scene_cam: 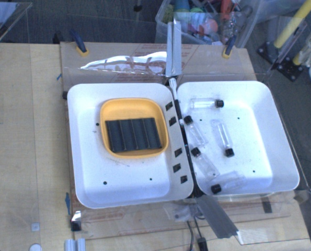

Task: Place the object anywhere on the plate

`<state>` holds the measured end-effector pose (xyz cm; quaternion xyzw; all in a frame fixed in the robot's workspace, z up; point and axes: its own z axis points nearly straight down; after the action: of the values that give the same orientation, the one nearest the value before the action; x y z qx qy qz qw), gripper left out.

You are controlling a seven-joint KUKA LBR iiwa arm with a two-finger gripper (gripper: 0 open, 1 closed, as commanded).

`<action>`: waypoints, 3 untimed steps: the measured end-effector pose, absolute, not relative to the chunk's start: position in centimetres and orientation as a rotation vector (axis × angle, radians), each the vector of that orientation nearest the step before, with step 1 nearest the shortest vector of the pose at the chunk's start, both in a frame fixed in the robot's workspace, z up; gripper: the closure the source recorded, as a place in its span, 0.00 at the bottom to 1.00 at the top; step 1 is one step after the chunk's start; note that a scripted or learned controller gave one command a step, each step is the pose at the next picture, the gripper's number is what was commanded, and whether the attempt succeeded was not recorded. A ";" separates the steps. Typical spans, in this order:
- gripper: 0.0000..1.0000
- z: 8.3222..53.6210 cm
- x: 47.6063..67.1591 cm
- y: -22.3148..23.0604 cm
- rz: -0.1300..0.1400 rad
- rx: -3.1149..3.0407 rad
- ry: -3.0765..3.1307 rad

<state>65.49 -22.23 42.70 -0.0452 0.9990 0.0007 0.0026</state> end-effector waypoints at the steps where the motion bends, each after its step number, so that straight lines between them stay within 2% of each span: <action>1: 1.00 43.7 66.8 -22.2 -0.003 -0.632 3.066; 3: 1.00 43.7 66.8 -22.2 -0.005 -1.647 2.663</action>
<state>66.80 -22.20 43.66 -0.5261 0.8504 -0.0016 0.0050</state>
